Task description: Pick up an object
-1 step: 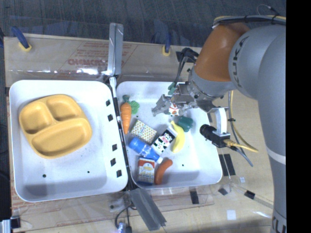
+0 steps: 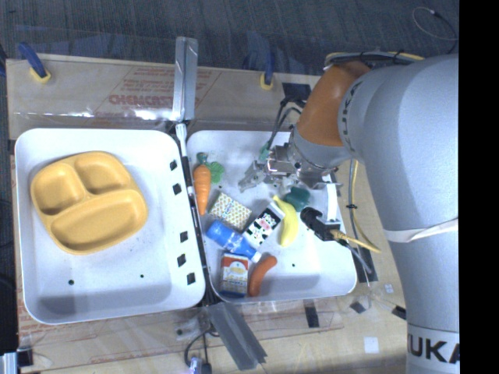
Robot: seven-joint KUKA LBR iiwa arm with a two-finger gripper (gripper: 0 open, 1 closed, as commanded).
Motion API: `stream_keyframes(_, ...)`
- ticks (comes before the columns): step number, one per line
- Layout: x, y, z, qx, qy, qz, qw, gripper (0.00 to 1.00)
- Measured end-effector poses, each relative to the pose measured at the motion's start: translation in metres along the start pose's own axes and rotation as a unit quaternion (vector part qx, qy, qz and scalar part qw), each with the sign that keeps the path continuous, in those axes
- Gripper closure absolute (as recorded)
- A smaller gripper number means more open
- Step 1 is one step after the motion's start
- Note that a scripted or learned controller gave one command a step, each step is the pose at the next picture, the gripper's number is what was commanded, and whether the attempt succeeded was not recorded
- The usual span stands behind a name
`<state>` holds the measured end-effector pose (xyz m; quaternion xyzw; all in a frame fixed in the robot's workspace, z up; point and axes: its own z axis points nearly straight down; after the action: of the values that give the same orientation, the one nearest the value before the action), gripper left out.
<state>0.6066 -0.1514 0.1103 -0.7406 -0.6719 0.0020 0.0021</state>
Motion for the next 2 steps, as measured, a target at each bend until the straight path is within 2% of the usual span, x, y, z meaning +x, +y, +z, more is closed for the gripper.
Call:
stream_keyframes(1, -0.043, 0.015, 0.018, -0.002, 0.000, 0.002, 1.0000, 0.00)
stream_keyframes(2, -0.039, 0.017, -0.165, -0.002, 0.000, 0.091, 0.9959, 0.00)
